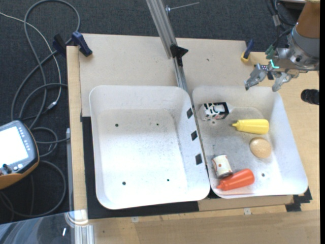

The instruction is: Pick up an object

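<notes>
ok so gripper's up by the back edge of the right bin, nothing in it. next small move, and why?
Probably shift toward the camera and down over the yellow bottle. The gripper hangs open over the right bin's far rim, with nothing between its fingers. The bottle is the nearest item, lying apart from the beige egg-shaped piece, so there is room for the fingers.

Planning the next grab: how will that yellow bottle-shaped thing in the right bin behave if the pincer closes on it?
The yellow bottle lies on its side, so it may roll when nudged. Its rounded, smooth-looking body could slip from the pincer. It probably is light plastic.
</notes>
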`<action>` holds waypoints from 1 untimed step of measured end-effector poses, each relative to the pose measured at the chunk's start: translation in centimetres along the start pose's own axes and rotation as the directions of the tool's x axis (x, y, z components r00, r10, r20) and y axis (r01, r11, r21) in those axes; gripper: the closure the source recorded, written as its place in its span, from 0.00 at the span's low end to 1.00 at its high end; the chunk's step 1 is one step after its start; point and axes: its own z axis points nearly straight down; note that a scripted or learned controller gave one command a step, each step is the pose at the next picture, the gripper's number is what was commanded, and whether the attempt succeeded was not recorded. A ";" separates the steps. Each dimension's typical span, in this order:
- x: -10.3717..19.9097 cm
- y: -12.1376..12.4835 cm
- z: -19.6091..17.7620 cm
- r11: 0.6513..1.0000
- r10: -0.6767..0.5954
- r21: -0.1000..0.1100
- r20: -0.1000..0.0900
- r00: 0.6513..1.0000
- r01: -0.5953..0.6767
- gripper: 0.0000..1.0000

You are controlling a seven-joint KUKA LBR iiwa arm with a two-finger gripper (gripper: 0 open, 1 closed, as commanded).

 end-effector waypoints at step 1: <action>0.0 0.1 -0.3 1.000 -0.001 -0.004 0.002 1.000 0.001 0.00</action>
